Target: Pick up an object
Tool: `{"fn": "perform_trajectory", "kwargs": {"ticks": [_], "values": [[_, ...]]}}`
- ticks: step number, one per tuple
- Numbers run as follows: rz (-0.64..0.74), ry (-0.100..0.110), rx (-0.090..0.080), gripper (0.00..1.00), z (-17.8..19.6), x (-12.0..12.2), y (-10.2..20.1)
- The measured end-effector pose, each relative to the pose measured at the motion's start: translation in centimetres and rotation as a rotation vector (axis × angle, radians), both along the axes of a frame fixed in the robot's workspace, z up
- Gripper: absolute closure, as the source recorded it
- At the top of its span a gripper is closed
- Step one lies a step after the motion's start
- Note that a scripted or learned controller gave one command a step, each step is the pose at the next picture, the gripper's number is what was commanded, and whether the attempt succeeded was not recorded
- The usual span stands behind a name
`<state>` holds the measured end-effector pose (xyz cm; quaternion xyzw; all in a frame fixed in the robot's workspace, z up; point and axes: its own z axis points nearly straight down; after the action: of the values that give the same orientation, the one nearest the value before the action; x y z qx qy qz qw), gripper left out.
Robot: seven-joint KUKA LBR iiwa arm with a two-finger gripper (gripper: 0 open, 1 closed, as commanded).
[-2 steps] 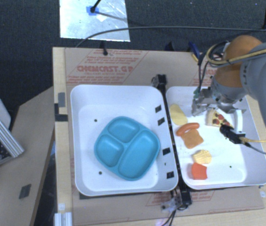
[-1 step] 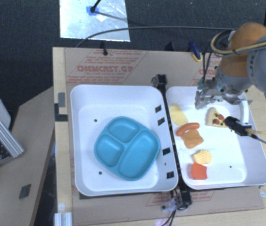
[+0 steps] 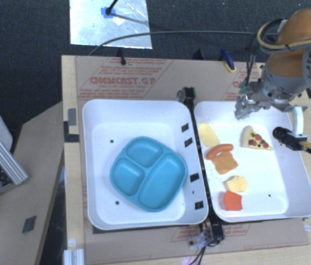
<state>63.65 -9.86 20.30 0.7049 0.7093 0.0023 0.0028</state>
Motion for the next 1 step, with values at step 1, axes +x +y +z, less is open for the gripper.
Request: {"fn": "perform_trajectory", "kwargs": {"ticks": [1], "values": [[0.0, 0.001, 0.0, 1.0, 4.4, 0.13, -0.01]]}}
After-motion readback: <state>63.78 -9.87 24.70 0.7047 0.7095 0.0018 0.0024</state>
